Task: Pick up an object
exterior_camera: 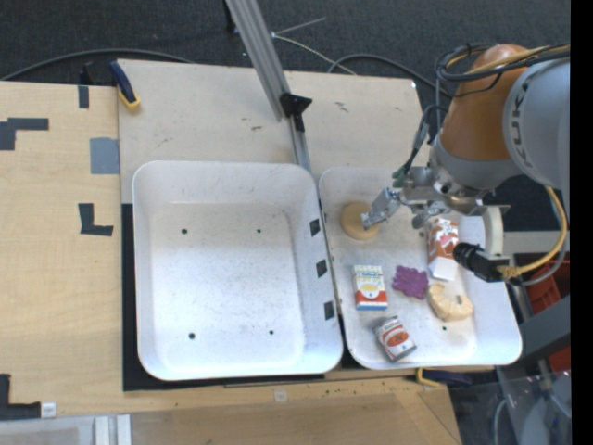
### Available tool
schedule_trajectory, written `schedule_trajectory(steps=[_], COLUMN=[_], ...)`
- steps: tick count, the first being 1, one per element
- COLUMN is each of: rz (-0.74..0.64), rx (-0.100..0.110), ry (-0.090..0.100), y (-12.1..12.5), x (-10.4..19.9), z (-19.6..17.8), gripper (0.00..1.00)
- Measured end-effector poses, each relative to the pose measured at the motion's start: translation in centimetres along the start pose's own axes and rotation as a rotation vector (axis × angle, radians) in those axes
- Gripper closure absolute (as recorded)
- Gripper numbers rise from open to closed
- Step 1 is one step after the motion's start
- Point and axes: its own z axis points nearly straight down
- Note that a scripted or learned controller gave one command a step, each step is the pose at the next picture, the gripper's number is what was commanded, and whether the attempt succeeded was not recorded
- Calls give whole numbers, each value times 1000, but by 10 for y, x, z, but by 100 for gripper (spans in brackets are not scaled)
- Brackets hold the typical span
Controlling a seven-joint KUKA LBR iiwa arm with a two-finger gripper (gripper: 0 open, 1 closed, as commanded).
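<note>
Right bin (505,346), contents as I read them from the overhead camera:

- Round tan disc (359,222), far-left part of the bin, just beside the gripper's left finger and apparently touching its tip.
- Red-and-white packet (443,247), upright-ish, directly below the gripper's right finger; I cannot tell whether they touch.
- Small yellow-and-white carton (370,286) with a red mark, mid-bin, lying flat.
- Purple lump (410,282), just right of the carton.
- Tan pastry-like piece (450,303), near the right wall, beside the purple lump.
- Red-and-white can or small box (397,338), tilted, near the front rim.

Gripper (406,211): hangs low over the far half of this bin, fingers spread apart, nothing between them (the disc sits outside the left finger, not inside the gap). Grey wrist and orange band (477,119) rise behind it.

Left bin (148,248): white, speckled floor.

Bench extras: yellow-and-blue clamp (124,85) at the far-left corner; slanted metal rail (261,46).
</note>
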Motion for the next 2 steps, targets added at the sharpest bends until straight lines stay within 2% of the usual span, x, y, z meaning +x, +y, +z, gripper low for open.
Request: schedule_trajectory(steps=[2], rz=[0], rx=[3], ry=[1], y=[4], x=[-2], z=[102], gripper=[0])
